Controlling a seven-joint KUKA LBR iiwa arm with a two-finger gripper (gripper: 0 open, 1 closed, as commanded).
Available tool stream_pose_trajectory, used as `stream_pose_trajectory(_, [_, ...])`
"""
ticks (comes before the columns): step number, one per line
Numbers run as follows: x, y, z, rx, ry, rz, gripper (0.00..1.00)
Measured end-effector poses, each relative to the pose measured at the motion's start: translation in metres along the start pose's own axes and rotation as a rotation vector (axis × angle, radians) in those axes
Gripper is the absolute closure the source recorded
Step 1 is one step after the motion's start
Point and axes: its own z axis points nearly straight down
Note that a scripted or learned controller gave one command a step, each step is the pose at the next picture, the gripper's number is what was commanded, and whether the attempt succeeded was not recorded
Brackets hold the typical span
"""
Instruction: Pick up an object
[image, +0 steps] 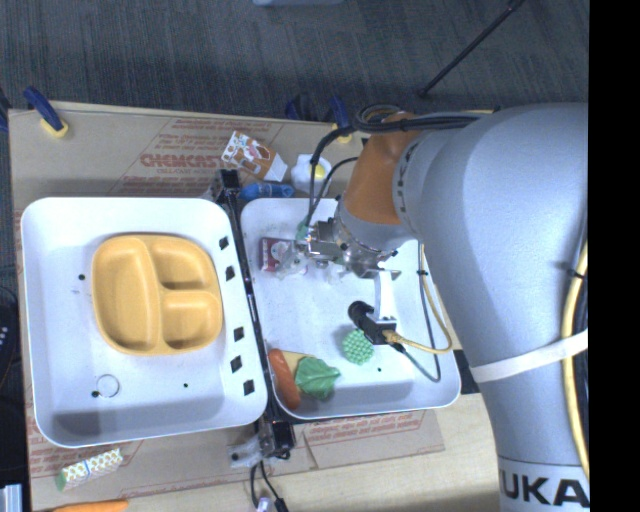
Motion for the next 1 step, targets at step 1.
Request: stream_pose_trajectory(1, [0.0572,0.0387,-0.1007,0.0,0.0,0.161,0.0])
